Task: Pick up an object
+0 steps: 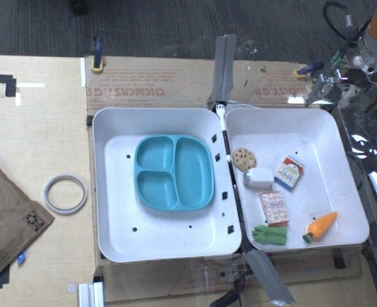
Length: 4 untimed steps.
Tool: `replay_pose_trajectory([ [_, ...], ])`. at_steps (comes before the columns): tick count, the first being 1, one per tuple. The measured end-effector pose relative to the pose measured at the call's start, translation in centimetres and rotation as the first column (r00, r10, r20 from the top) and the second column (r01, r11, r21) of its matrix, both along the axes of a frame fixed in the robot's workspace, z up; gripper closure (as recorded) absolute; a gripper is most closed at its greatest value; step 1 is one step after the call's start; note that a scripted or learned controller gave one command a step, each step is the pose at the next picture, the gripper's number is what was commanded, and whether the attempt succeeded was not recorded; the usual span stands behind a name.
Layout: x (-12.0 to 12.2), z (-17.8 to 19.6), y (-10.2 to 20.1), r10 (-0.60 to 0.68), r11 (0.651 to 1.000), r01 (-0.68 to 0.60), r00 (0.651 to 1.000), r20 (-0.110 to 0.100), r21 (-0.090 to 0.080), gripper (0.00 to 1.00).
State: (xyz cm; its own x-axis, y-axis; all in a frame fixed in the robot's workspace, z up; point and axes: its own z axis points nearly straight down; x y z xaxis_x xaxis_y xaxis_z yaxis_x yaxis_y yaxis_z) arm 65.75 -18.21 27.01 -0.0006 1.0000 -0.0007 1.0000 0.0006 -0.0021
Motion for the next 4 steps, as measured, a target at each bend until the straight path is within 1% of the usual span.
replay_pose_trajectory([
  [1, 0.2, 5.5, 5.3, -0.024, 1.0, 0.024, 1.0, 0.001, -0.001, 0.0],
  [2, -0.7, -6.3, 8.4, -0.05, 0.999, 0.05, 0.999, -0.001, 0.0, 0.0],
  [3, -5.3, -16.7, 4.7, -0.034, 0.999, 0.034, 0.999, 0.0, 0.0, 0.0],
  [4, -8.7, -17.9, 7.3, -0.101, 0.995, 0.101, 0.995, 0.0, 0.001, 0.0],
])
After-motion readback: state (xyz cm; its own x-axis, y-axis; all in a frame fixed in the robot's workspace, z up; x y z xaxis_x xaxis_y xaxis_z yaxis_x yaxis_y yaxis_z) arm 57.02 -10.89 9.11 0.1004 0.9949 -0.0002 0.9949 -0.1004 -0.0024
